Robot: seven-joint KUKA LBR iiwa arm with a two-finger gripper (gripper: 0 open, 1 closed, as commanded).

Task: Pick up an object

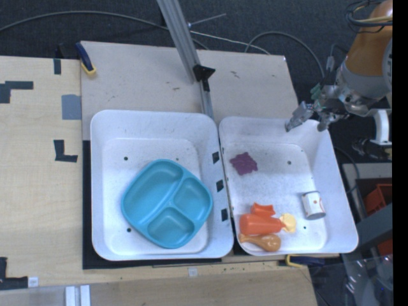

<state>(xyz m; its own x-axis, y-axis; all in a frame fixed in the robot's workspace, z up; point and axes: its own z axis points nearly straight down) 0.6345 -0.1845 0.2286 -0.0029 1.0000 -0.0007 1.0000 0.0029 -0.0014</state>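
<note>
The gripper (308, 120) is seen over the far right corner of the right bin (336, 171), with its 2 fingers spread apart and nothing between them. No object has been picked up yet. The candidate objects are all found in the right bin: a purple piece (243, 163) lies alone near the middle of the floor, a small white can (312, 204) lies on its side toward the right wall, and an orange toy (260, 222), a yellow piece (289, 222) and a tan piece (262, 241) are crowded together at the near edge. A blue divided plate (167, 202) is held in the left bin (102, 171). Several risks are judged from this layout. The purple piece appears flat, so the fingers may close above it or scrape the floor without purchase. The can, being round and on its side, is likely to roll away or squirt out if it is pinched off centre. In the near cluster the pieces touch or nearly touch, so a descent there may wedge a finger onto a neighbour, push the group against the bin wall, or lift 2 things at once. The gripper is well apart from every candidate, so any small error in the approach would be carried into the grasp.
</note>
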